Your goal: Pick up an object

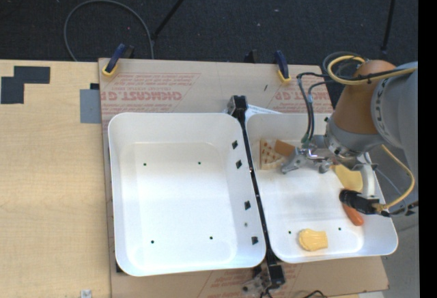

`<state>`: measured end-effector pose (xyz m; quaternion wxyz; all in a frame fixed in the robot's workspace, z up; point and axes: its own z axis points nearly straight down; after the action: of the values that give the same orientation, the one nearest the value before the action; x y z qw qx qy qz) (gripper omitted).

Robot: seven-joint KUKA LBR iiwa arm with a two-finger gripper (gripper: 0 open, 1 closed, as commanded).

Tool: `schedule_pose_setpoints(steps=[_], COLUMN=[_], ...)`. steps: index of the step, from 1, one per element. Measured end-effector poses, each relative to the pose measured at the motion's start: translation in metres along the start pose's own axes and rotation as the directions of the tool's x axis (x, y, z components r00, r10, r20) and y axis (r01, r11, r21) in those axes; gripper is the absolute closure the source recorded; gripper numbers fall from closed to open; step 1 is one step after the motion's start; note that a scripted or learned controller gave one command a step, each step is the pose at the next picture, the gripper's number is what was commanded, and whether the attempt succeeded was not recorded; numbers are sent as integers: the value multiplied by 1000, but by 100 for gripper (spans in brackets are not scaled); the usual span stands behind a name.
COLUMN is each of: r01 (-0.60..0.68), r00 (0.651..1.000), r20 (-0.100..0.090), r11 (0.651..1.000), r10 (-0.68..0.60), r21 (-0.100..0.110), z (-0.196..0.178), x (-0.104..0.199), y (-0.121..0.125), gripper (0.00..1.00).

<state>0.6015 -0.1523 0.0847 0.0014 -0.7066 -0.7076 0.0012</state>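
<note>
My gripper [295,161] is low in the right bin [321,255], near its back left part. It lies right beside a tan and orange wedge-shaped piece [272,152] that rests against the bin's left wall. I cannot tell whether it touches the wedge. A yellow lump [313,240] sits near the bin's front edge. An orange carrot-like piece [353,212] lies at the right side. A pale yellow piece [349,178] is partly hidden under the arm.
The left bin [119,153] stands beside the right one, with a black divider strip [247,180] between them. Both rest on a cardboard sheet [171,88] held by two clamps. The arm's grey body and cables [372,112] hang over the right bin's back right corner.
</note>
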Motion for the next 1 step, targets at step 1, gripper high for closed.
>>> schedule_pose_setpoints(steps=[1], r01=[-2], r00=[1000], r20=[0], r11=[1000], r10=[2], r21=[-3], z=[-13], x=[-1], y=[0], gripper=[100])
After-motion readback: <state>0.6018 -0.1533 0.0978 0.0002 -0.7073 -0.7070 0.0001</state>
